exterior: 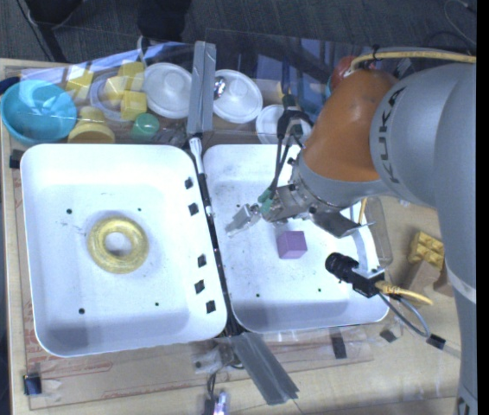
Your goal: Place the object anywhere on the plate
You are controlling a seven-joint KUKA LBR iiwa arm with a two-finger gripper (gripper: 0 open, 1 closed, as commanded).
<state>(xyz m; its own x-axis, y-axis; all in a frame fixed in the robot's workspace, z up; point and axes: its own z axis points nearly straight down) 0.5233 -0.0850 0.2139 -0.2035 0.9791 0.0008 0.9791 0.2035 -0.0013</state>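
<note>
A small purple cube (291, 244) lies on the floor of the right bin (253, 309), near its middle. The plate (117, 243) is a small yellow-gold dish with a raised rim, lying flat in the middle of the left bin (54, 318). My gripper (244, 217) hangs low over the right bin's left half, pointing left towards the divider. It is up and to the left of the cube and apart from it. Nothing shows in its grasp. The orange-banded wrist (348, 137) looms over the bin's upper right part.
Behind the bins lies a clutter of a blue bowl (37, 111), yellow cups (128, 89) and white lids (171, 89). A yellow block (426, 249) rests on the bench right of the right bin. The raised divider (203, 232) separates the two bins.
</note>
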